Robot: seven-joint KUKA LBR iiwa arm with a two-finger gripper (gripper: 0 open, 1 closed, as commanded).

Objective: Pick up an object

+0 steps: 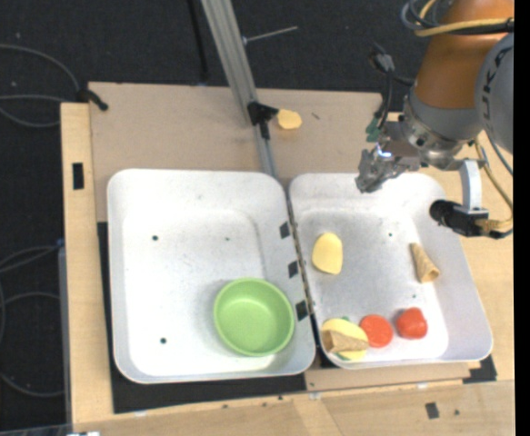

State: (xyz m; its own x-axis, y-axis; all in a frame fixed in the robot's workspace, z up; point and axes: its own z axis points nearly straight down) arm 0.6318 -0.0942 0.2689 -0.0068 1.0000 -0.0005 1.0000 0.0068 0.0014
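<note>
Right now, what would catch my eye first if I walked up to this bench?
Probably the bright green bowl in the left bin, near its front edge. Next, the grey arm with its orange band, its hand over the back of the right bin, where small red, orange and yellow things cluster at the front.

We see the candidate objects spread over both bins. In the right bin, near its left wall at mid-frame, lies a pale yellow rounded piece [327, 253], lying flat. Toward the right side of that bin lies a small tan cone-like piece [425, 262], on its side and slanted. Along the lower edge of the right bin sit a yellow and tan item [345, 339] in the lower left corner, an orange-red round piece [376, 330] just beside it, and a red piece [412, 323] near that. In the left bin, lower right, a green bowl [254, 317] stands upright. A small yellow piece [288, 120] lies on the bench above the bins.
</note>
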